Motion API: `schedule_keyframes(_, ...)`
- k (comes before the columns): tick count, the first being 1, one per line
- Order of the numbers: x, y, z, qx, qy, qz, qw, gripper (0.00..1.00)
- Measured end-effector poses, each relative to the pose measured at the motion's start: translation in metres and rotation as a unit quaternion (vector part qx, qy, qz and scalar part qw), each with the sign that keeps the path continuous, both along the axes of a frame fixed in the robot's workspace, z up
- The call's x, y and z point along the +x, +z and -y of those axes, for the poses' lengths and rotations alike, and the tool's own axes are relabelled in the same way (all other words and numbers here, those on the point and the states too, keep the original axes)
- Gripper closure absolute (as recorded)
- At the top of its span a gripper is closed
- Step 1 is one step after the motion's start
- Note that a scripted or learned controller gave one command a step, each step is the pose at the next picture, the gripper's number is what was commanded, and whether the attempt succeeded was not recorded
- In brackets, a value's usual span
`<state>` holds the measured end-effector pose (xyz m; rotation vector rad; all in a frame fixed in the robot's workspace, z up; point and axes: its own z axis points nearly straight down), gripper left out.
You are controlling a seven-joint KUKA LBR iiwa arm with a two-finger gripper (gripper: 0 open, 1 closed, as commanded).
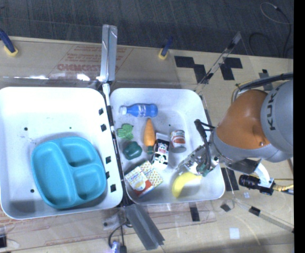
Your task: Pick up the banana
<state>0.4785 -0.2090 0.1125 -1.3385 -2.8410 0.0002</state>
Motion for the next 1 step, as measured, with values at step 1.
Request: schedule_keyframes(1, 0.0000, 0.0000, -0.0001, 0.0000, 0.000, 0.000, 1.0000, 0.00)
